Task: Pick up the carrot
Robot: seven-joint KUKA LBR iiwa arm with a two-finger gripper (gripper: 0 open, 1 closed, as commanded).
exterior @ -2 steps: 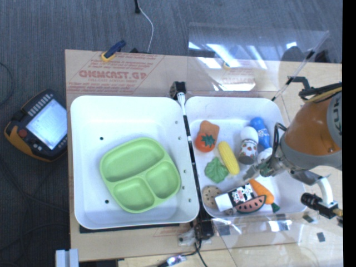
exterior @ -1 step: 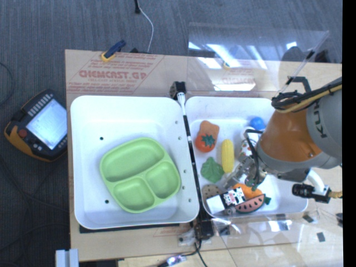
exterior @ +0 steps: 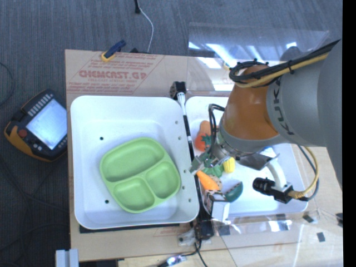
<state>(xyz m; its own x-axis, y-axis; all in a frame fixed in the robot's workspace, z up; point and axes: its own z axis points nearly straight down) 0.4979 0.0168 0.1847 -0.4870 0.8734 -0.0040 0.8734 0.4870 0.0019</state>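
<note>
The right bin holds a cluster of toy foods by its left wall. An orange carrot-like piece with a green end lies at the top of the cluster. A second orange piece lies lower down, beside a yellow piece. My gripper hangs over the cluster between the two orange pieces, under the orange wrist band. The wrist hides much of what lies beneath it.
A green three-part plate lies in the left bin. A dark green toy and a small white block sit near the right bin's front left corner. A black cable connector hangs over that bin. The divider rail runs between the bins.
</note>
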